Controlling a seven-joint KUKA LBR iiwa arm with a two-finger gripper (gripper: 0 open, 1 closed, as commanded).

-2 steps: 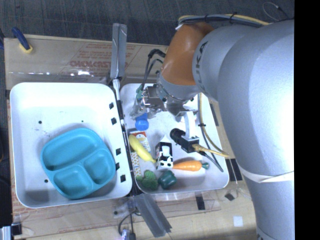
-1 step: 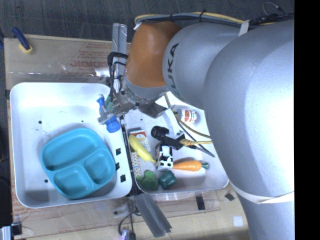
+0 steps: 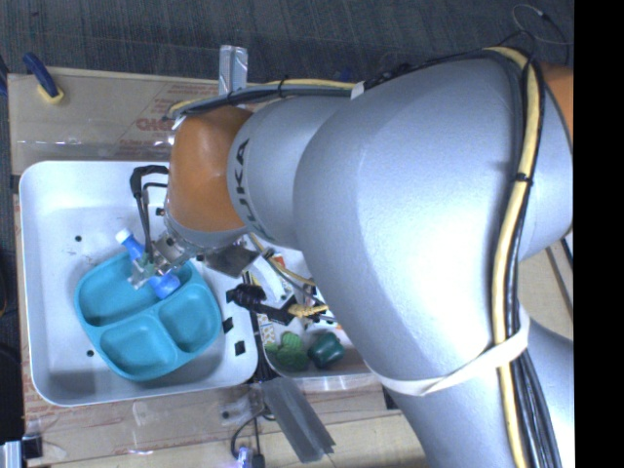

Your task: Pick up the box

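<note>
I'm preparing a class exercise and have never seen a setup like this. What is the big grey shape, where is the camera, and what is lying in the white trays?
The big grey shape is a robot arm with an orange band near its wrist. One camera fixed above the bench looks down at a slant, so the arm hides much of the scene. Its pincer reaches into the left white bin, over a blue divided tray. Small blue parts sit at its tip; whether it holds anything is unclear. The right bin, mostly covered, shows small items, some green.
</note>
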